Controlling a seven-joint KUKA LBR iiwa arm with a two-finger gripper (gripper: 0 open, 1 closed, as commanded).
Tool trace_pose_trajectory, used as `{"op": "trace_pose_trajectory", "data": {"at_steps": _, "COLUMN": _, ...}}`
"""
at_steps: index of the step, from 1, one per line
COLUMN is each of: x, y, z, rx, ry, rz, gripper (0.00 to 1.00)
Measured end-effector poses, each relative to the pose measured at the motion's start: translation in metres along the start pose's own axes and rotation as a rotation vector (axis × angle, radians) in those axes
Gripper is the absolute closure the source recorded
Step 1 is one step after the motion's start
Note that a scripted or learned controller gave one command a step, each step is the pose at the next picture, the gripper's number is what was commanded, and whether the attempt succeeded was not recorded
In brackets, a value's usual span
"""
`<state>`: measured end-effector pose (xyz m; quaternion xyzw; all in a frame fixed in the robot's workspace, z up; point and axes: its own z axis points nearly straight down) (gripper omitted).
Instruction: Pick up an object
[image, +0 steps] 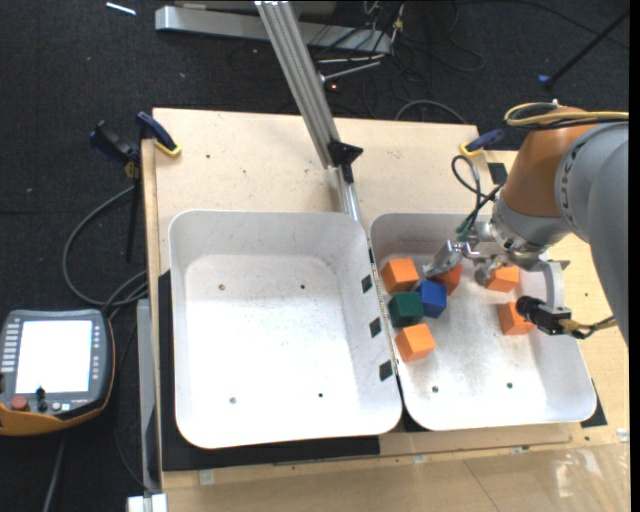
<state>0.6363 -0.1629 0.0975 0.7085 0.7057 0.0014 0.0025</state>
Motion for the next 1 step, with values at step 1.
{"op": "trace_pose_trajectory", "data": {"at_steps": 1, "x": 0.0025, "y": 0.0013, "z": -0.0115, "rx": -0.003, "ry": -0.001, "rz": -0.005, "gripper": 1.00}}
